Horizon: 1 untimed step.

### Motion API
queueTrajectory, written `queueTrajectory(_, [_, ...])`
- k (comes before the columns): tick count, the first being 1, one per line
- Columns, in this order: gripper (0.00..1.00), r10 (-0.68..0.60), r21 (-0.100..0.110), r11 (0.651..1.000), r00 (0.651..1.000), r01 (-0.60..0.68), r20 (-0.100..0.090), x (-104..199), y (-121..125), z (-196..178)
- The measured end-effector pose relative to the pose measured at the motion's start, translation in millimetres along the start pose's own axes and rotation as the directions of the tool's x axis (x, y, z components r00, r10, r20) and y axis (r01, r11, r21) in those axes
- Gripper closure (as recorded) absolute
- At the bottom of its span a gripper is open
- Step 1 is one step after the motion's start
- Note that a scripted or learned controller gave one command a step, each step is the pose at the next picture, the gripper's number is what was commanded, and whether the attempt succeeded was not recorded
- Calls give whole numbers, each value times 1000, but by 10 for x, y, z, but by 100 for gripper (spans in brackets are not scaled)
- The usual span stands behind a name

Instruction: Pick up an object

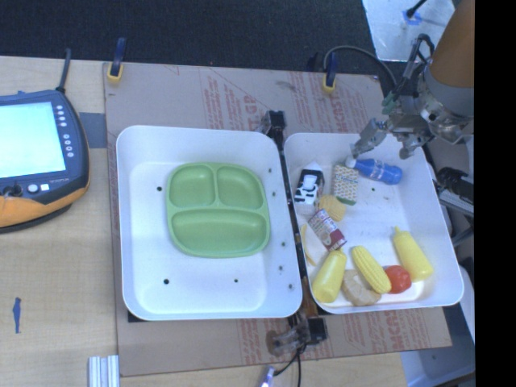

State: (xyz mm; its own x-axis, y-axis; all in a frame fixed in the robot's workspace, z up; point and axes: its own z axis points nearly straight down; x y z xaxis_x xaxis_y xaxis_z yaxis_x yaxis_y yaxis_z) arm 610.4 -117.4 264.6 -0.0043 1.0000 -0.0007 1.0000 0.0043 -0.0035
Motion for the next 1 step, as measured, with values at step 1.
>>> queueTrajectory(1, [0,0,-1,1000,1000,0,0,26,-645,1302])
